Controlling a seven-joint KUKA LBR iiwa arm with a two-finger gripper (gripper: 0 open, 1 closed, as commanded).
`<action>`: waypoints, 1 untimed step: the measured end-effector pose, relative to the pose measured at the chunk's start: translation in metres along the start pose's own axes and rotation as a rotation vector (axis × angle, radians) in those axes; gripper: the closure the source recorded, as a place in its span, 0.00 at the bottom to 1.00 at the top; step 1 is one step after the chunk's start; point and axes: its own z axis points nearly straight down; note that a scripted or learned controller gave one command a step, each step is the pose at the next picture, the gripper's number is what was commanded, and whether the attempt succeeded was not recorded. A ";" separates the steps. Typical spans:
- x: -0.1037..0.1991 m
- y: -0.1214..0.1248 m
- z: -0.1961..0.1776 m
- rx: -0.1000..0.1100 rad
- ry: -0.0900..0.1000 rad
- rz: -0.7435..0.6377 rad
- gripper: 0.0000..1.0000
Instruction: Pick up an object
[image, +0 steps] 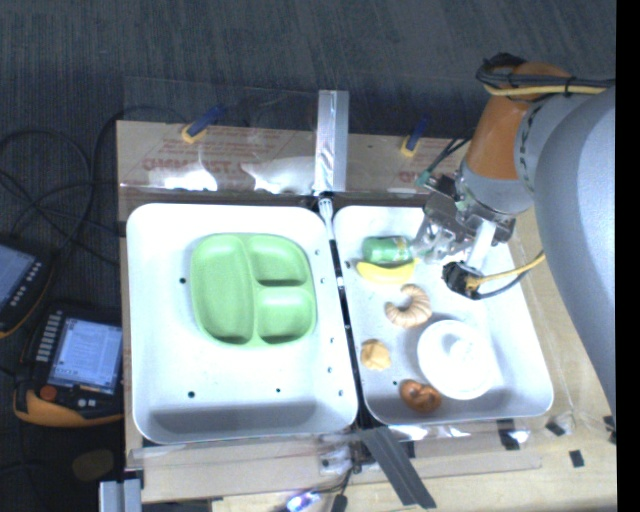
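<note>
Right bin (530, 400), near to far: brown item (421, 397), white bowl (457, 358), tan piece (376, 353), croissant (409, 305), banana (385, 270), green can (384, 248). Jaws (437, 240) just right of can; grip state cannot be told. Left bin (150, 400): green divided plate (252, 287).

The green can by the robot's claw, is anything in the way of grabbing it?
Nothing visible sits between them. The gripper hangs just right of the green can at the far end of the right bin. The yellow banana lies against the can's near side, so it might get bumped.
</note>
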 end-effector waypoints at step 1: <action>-0.024 0.063 0.036 -0.003 -0.002 -0.098 1.00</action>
